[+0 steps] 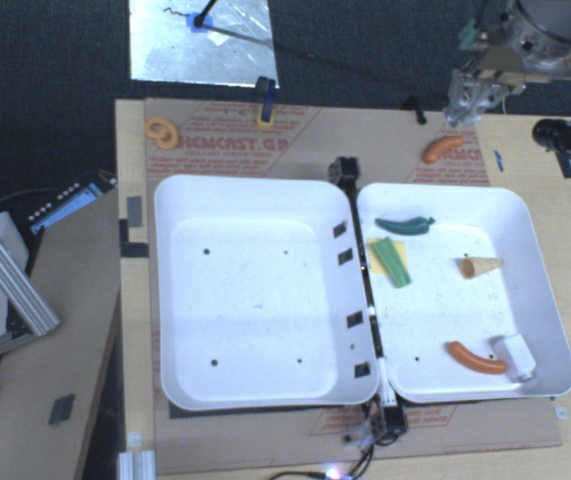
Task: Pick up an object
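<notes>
Camera view looks down on the desk (pixel 525 408), where two shallow white bins sit side by side. At the upper right the grey arm (pixel 555 8) with its orange band hangs above the desk behind the right bin (pixel 540 298), and its pincer (pixel 468 103) points down over the bare board, just up and to the right of an orange sausage-shaped toy (pixel 443 149) that lies outside the bins. Nothing is seen between the fingers, and I cannot tell whether they stand open or closed, since they are small and blurred.

Inside the right bin lie several things, well apart from the pincer: a dark green pepper-like piece (pixel 405 225) near the upper left, a light green flat strip (pixel 390 261) just below it, a tan cone (pixel 480 266) toward the middle right, and an orange sausage (pixel 476 358) near the lower edge, touching a small white block (pixel 514 355) at its right end.

The left bin (pixel 180 298) shows its white floor with a few dark specks. A yellow ring (pixel 162 133) rests on the board beyond its upper left corner.
</notes>
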You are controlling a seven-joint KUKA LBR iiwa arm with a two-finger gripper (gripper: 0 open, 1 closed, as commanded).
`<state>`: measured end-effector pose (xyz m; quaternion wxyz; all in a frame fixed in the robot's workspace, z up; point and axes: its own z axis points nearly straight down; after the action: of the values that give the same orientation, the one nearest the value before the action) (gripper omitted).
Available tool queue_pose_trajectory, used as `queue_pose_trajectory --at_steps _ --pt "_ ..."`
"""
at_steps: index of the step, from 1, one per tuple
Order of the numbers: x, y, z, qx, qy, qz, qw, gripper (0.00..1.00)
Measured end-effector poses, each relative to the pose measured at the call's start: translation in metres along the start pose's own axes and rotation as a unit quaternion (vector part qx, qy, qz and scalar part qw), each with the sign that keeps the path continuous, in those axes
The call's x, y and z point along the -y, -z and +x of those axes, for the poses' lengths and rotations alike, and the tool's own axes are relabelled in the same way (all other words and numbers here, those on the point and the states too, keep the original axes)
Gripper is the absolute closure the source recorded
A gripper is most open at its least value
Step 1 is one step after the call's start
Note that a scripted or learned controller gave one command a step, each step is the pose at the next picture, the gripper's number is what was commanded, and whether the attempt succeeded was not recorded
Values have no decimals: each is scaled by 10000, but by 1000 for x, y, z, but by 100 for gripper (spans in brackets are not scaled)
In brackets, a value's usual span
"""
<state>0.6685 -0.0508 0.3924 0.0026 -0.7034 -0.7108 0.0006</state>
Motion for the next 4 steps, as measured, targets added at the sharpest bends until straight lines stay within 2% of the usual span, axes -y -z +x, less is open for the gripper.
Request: queue_pose_trajectory --at_steps 1,2,3,4 --pt "14 42 77 2 4 -54 10000 100" --pt "1 84 85 8 -21 -60 10000 100" --pt "41 -34 153 9 -5 27 10000 100" --pt "11 2 249 -7 9 -61 10000 100"
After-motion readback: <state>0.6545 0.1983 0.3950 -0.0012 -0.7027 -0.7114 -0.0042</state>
